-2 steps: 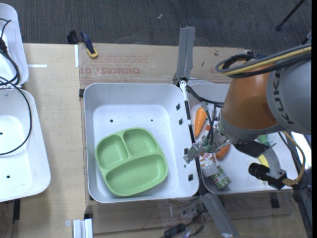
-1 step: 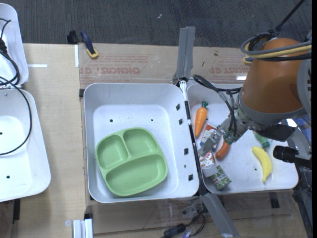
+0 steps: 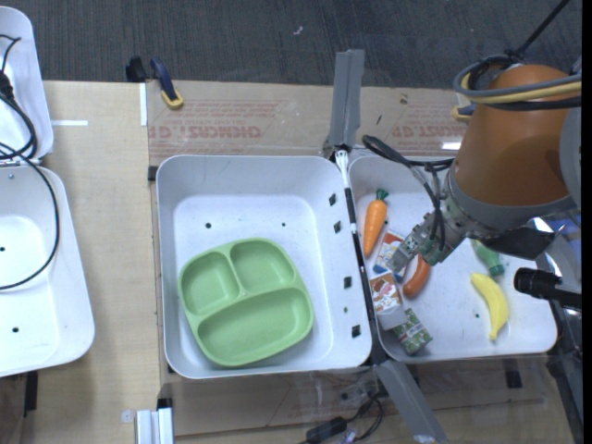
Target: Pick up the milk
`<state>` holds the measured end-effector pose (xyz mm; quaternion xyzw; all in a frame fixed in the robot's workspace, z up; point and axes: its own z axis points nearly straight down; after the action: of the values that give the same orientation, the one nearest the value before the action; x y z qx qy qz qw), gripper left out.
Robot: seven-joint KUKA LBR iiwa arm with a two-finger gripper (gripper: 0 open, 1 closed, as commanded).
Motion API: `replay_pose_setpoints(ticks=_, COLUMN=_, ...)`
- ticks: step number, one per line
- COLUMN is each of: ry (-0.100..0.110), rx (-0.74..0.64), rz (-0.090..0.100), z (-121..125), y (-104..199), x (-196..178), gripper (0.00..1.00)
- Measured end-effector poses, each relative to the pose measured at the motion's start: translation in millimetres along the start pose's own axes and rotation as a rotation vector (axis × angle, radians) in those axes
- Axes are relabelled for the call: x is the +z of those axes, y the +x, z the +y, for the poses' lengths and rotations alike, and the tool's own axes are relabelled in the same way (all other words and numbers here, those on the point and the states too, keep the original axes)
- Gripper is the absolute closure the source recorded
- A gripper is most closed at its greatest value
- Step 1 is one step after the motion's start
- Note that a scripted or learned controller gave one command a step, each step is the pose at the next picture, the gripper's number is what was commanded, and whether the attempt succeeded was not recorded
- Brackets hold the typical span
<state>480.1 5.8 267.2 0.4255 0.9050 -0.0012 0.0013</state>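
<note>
The milk [image 3: 389, 251], a small white carton with red and blue print, lies at the left side of the right bin [image 3: 527, 336], just below an orange carrot [image 3: 374, 224]. My gripper [image 3: 418, 248] hangs low over the bin right beside the carton, at its right edge, with the arm's orange band above it. A red sausage-shaped toy [image 3: 416, 277] lies directly under the gripper. Nothing shows as lifted off the bin floor.
A second small white carton [image 3: 386, 295] and a green packet [image 3: 412, 332] lie near the right bin's front left. A banana [image 3: 491, 304] and a green item [image 3: 489, 259] sit to the right. The left bin [image 3: 185, 192] holds a green divided plate [image 3: 245, 301].
</note>
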Motion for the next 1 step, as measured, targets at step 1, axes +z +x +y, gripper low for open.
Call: replay_pose_setpoints(ticks=1, ry=-0.001, rx=-0.016, rz=0.001, z=29.5, y=-83.5, x=-55.4, gripper=1.00)
